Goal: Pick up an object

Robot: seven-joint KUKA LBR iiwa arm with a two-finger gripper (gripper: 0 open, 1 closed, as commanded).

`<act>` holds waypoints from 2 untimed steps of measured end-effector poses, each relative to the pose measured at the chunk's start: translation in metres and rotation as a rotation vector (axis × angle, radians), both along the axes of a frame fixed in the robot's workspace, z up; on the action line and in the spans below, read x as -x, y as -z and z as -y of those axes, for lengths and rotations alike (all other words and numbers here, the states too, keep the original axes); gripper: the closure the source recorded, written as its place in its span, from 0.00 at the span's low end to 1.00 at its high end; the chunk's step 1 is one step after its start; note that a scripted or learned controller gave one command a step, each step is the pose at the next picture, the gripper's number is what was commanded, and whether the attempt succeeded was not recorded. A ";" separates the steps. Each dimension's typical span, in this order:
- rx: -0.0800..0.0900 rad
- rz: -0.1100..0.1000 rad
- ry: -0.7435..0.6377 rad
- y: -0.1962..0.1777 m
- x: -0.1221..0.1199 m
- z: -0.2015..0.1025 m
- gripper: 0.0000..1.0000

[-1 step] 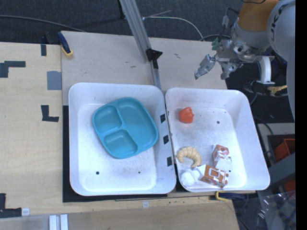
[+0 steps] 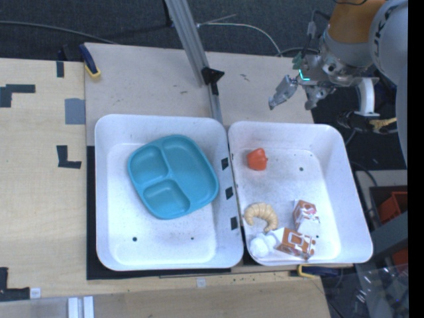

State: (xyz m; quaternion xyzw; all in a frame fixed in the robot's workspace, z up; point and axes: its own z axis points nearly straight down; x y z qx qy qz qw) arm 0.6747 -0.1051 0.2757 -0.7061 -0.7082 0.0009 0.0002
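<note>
One curved, ridged croissant (image 2: 261, 214) lies below the small orange lump (image 2: 257, 159), its long axis crosswise; the gripper (image 2: 296, 91) hangs spread, holding nothing.

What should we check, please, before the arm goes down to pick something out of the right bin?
1. Gripper carries nothing: ok, nothing hangs from it.
2. Gripper above a target: not ok, it hovers beyond the far rim of the right bin.
3. Orange object stands apart from the others: ok.
4. Croissant, white piece and cartons separated: not ok, they crowd the near corner.
5. Blue tray out of the way: ok, it lies in the left bin.
</note>
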 end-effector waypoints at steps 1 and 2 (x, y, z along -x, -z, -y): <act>0.000 -0.006 0.001 0.065 0.003 0.000 0.00; 0.000 -0.007 0.002 0.123 0.009 0.008 0.00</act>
